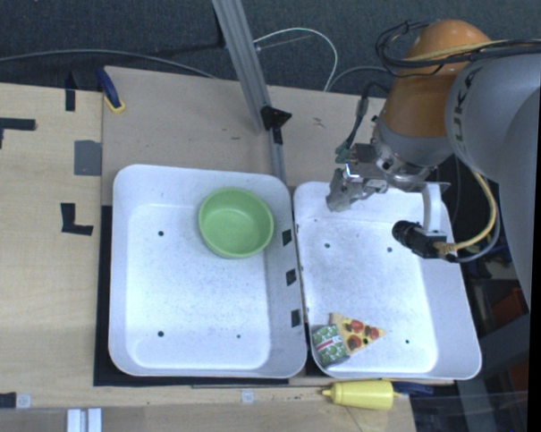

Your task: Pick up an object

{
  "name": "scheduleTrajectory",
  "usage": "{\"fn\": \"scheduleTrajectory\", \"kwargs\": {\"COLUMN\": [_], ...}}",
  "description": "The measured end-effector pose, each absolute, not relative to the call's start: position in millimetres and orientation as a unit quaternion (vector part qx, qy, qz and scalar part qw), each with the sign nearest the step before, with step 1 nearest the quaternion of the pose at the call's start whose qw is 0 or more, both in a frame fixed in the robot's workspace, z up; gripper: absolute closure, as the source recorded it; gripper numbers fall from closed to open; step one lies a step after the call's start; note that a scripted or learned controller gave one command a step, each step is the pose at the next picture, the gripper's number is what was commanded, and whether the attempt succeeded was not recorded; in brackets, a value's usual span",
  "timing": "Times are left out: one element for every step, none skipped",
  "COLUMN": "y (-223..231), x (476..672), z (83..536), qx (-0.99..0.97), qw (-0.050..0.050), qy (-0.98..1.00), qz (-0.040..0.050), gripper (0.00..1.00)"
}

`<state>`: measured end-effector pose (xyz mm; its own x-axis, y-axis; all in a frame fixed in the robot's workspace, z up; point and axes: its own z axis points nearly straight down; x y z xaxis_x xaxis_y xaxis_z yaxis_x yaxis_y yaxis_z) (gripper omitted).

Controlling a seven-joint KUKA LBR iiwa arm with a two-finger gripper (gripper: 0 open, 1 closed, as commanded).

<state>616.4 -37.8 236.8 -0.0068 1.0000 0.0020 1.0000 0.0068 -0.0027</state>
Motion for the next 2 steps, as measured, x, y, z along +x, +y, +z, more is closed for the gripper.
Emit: {"fn": "scheduleTrajectory", "kwargs": {"y": [15,68], "x": [617.1,612.7], "z": [224,236], "qx": [-0.705,-0.704], "qw": [0.002,0.001], "qy": [-0.709,-0.71], "qz": [0.0008,-0.0004], "gripper": [1.0,1.0]}}
